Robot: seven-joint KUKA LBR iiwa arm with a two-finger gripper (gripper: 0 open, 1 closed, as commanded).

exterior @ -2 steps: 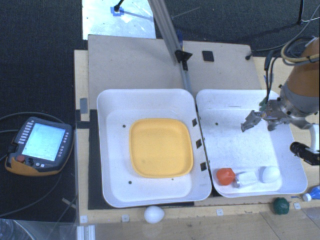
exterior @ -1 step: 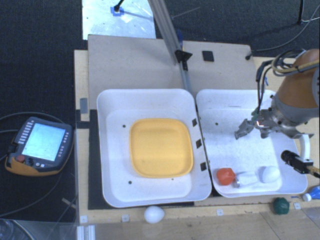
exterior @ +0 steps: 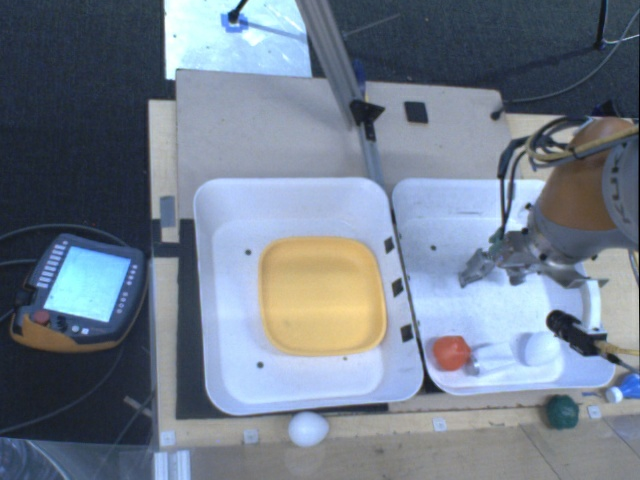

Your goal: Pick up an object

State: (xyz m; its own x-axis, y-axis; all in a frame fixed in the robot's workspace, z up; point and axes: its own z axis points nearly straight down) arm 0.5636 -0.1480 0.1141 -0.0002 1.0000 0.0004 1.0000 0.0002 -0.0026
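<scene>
The left bin point(exterior: 215, 298) holds a square yellow plate point(exterior: 323, 294) lying flat in its middle, with bare white floor all round it. The right bin point(exterior: 430, 218) touches it along the centre line; its far half is open floor, and its things crowd the near edge: a red ball point(exterior: 450, 352) at the near left corner, a white ball point(exterior: 538, 348) to the right, and between them a small pale piece I cannot make out. The arm point(exterior: 590, 193) reaches over the right rim, and the gripper point(exterior: 490, 266) hangs above the bin's middle, well apart from both balls, holding nothing; whether its fingers are apart or together I cannot tell. On the bench, beyond the bins' near edges, lie a white egg point(exterior: 308, 429) and a green ball point(exterior: 561, 412).
</scene>
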